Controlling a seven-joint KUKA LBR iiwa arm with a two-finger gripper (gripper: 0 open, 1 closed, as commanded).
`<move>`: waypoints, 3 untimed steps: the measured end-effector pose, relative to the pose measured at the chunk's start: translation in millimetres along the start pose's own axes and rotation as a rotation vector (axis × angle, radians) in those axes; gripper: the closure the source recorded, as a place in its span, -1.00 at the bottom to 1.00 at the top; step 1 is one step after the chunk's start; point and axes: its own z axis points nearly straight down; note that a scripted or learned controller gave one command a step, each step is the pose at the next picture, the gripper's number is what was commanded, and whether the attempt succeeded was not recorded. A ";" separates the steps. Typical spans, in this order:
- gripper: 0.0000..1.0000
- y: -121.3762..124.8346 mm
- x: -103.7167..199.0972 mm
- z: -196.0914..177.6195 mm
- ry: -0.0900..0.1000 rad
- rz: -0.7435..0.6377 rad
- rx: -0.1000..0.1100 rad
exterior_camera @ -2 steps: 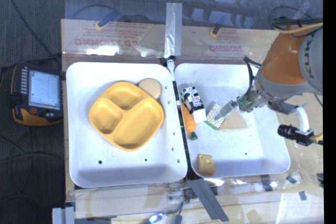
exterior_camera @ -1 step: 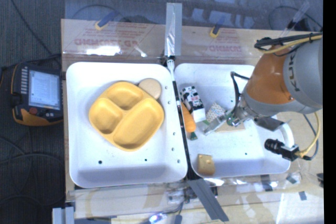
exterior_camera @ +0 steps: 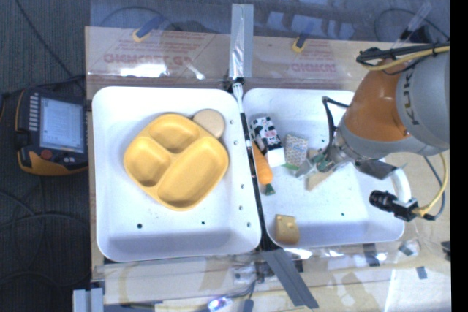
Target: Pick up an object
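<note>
My gripper [exterior_camera: 319, 163] is low in the right bin [exterior_camera: 344, 219], at its middle right, under the orange wrist band. Just left of it lie a dotted packet [exterior_camera: 295, 149] and a small green piece [exterior_camera: 291, 170]. Further left, an orange carrot [exterior_camera: 263, 169] lies along the bin's left wall, with a white block [exterior_camera: 275, 156] and a black-and-white cow-patterned toy [exterior_camera: 264, 131] above it. A tan block [exterior_camera: 286, 228] rests at the bin's front left. The arm hides whatever sits directly under the gripper.
The left bin [exterior_camera: 117, 230] holds a yellow divided plate [exterior_camera: 175, 160] and a round tan disc [exterior_camera: 210, 122] at its back right. A teach pendant [exterior_camera: 50, 129] lies on the floor at far left. Cables run along the bench's right side.
</note>
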 end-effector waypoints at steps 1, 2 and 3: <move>1.00 38.0 -4.1 12.8 0.009 0.429 0.018; 1.00 -42.0 -64.0 -21.9 0.014 0.218 0.027; 1.00 -80.2 -65.3 10.7 0.013 0.693 0.013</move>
